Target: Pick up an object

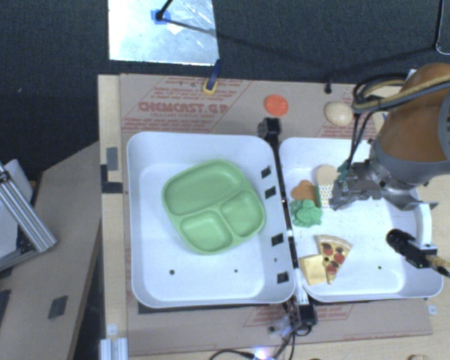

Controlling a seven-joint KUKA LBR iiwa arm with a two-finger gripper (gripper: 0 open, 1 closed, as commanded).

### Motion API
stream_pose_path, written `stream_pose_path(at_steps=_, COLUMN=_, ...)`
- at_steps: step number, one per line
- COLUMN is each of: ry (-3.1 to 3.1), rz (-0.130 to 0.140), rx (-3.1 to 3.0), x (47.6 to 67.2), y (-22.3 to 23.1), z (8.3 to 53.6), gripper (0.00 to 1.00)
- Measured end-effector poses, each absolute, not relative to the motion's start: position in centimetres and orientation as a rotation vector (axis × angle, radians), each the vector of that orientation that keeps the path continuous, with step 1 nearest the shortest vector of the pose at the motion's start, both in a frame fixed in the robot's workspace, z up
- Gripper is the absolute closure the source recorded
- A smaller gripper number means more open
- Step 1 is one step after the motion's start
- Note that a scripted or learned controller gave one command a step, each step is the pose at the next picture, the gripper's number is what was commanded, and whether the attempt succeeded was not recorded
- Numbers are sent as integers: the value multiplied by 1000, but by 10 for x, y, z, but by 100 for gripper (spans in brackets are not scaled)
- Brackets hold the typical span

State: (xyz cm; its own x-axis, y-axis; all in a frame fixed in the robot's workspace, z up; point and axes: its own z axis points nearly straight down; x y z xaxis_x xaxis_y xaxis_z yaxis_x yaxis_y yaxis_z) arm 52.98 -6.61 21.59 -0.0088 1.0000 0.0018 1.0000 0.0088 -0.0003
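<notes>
My gripper (342, 196) is low in the right bin (375, 280), near its upper middle, with the arm coming in from the right. Just left of it lie a pale perforated piece (325, 196), a beige piece (326, 174) and a brown bread-like toy (304, 190). Below those sits a green leafy toy (307, 214). Toward the bin's front lie a pizza slice (333, 250) and a yellow wedge (313, 269). Nothing can be seen between the gripper's tips.
The left bin (146, 276) holds a green divided plate (212, 205). Behind the bins, an orange disc (276, 106) and a beige egg shape (338, 113) rest on the cardboard. A black divider (281, 201) runs between the bins.
</notes>
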Motion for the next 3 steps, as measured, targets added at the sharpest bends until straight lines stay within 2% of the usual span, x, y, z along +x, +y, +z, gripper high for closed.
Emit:
stream_pose_path(at_steps=1, ry=-2231, rz=-1, rx=-2210, x=519, y=-22, z=214, gripper=100)
stream_pose_path(at_steps=2, ry=-2230, rz=-4, rx=-2215, x=520, y=-16, z=222, gripper=100)
stream_pose_path(at_steps=3, ry=-2223, rz=-2, rx=-2221, x=511, y=-33, z=228, gripper=100)
